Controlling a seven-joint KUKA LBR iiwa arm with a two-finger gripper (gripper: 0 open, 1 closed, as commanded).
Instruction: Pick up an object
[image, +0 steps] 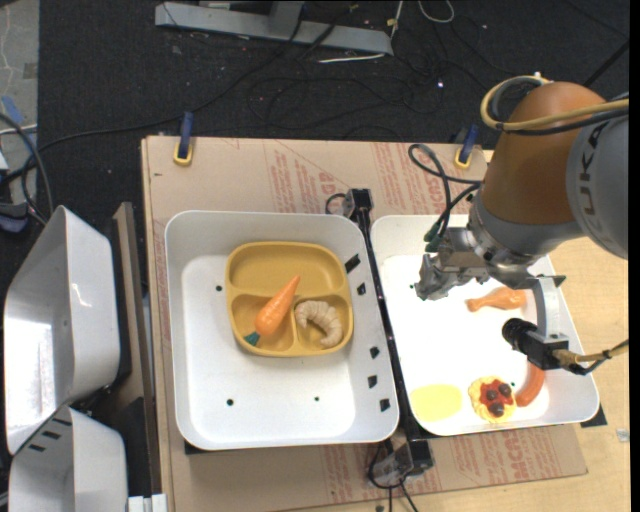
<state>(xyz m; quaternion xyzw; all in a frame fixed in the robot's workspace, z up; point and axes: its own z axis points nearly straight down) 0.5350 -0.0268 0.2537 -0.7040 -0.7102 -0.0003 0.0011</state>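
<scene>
Arm poised over the right bin, objects in both bins.

Left bin (200, 330): yellow divided plate (290, 298) holding a carrot (277, 306) and a shrimp (320, 320). Right bin (440, 330): gripper (432, 285) low over its far-left floor, arm bent in from the right; whether it is open cannot be told. Orange piece (497, 299) just right; yellow disc (436, 402) near.

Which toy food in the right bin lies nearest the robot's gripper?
The orange drumstick-shaped toy, just beside the gripper; the others lie along the bin's near edge.
</scene>
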